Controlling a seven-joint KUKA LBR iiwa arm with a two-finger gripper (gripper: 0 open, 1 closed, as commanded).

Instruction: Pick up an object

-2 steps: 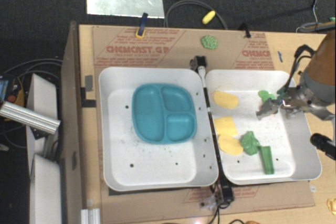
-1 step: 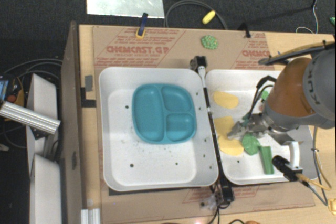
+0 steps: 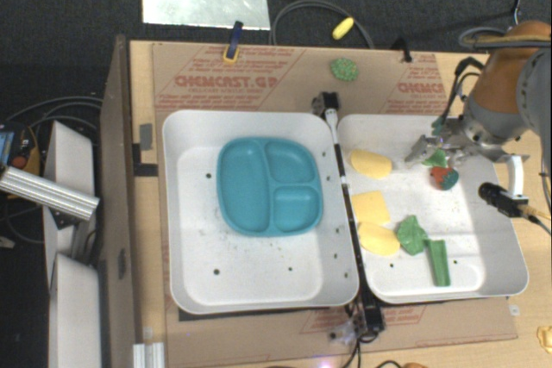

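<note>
The right bin (image 3: 500,258) holds several toy foods. A yellow oval piece (image 3: 372,164) lies at its upper left, a yellow square slab (image 3: 371,205) below that, and another yellow lump (image 3: 379,239) lower still. A green leafy piece (image 3: 411,234) and a green stick (image 3: 438,261) lie toward the front. A small red piece with a green top (image 3: 445,177) sits at the upper right. My gripper (image 3: 438,152) hangs right above and against this red piece, low in the bin; the wrist hides how it meets it.
The left bin (image 3: 194,271) carries a blue divided plate (image 3: 269,187). A green round object (image 3: 345,69) and a yellow one (image 3: 343,28) lie behind the bins. A black part of the arm (image 3: 500,198) reaches over the right bin's right side.
</note>
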